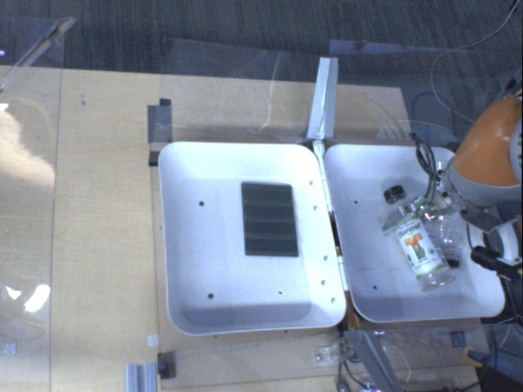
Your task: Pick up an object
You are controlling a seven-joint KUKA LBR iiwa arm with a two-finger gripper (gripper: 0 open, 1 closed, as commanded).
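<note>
A clear plastic bottle (420, 251) with an orange-and-green label is seen lying on its side in the right bin (368, 292), toward 3 o'clock of the counter (90, 243), its black cap pointing to 11 o'clock. The end effector (437, 198) is found just above the bottle's neck; whether it is clenched or released cannot be told. A dark ribbed pad (270, 219) is laid in the left bin (188, 243).

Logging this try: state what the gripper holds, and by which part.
Cannot be told. The arm hangs over the right bin, with a clear labelled bottle lying there beside a small black cap; no hold on the bottle shows.
</note>
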